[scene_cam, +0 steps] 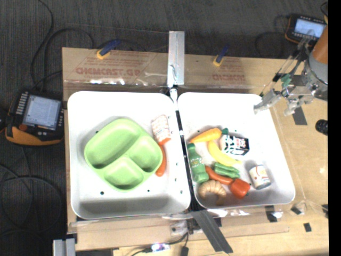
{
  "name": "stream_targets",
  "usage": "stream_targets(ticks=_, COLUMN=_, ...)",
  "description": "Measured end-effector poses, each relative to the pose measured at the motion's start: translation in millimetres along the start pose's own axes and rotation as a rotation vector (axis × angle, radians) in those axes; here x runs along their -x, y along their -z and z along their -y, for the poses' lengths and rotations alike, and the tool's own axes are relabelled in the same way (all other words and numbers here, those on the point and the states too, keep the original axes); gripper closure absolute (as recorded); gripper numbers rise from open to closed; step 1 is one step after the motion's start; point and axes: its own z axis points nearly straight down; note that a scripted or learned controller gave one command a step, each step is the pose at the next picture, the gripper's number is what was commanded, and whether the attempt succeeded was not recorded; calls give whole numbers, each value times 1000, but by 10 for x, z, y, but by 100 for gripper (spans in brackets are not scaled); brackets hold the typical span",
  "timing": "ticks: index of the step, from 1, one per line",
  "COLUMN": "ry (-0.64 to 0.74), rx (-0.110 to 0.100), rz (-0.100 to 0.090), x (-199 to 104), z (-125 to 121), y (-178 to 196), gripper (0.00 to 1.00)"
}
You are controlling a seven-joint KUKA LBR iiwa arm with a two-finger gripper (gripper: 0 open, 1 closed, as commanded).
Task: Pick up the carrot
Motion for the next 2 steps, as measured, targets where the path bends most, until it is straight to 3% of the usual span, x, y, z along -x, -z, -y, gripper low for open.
stream_targets(ticks=1, ry=-16, rx=-1, rz=1, x=-550, z=-129, y=-989, gripper=0)
stream_targets(ticks=2, ry=103, rx=12, rz=6, x=-1060, z=-291, y=-1897, gripper=0)
